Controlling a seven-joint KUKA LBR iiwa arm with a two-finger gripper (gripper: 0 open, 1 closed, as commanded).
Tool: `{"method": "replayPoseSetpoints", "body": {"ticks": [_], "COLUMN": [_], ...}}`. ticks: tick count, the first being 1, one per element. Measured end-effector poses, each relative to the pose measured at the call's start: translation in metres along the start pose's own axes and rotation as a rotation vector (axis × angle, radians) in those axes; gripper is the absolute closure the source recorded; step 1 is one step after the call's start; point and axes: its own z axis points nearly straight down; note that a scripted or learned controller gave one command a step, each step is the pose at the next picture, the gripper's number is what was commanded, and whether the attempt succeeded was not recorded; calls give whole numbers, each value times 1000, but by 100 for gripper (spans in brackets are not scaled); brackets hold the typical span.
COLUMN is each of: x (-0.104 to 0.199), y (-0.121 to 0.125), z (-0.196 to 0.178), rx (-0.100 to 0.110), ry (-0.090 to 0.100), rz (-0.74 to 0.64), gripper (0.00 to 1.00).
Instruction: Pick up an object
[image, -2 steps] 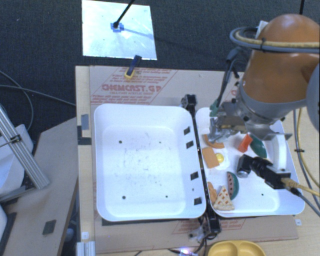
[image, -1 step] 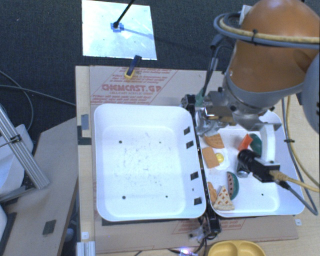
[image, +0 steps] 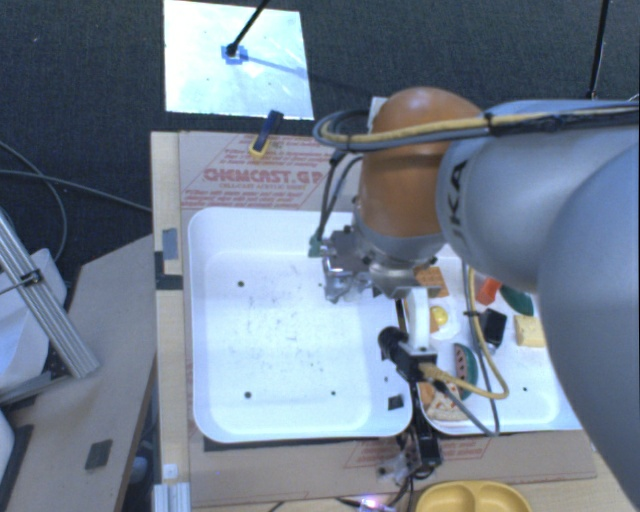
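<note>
At the bottom edge of the frame, partly cut off, a yellow bowl. Just above it, two white bins side by side on brown cardboard. In the left bin, only small dark specks on the floor. In the right bin, at lower right of the frame, the small objects to pick: a yellow piece, a black piece, a tan block, an orange piece and a green piece, all close together. Across them, black and yellow cables hanging from the arm. At the centre, under the orange band, the gripper, low over the right side of the left bin, apart from the objects. Not possible to tell if spread or pressed together; nothing seen in it. Farther up, a blue and yellow tool on the cardboard. At the top left, a shiny sheet.
</note>
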Motion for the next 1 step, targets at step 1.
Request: {"method": "replayPoseSetpoints", "body": {"ticks": [1], "x": [-21], "y": [4], "z": [-111], "rx": [-19], "ry": [4], "rz": [1], "gripper": [100]}}
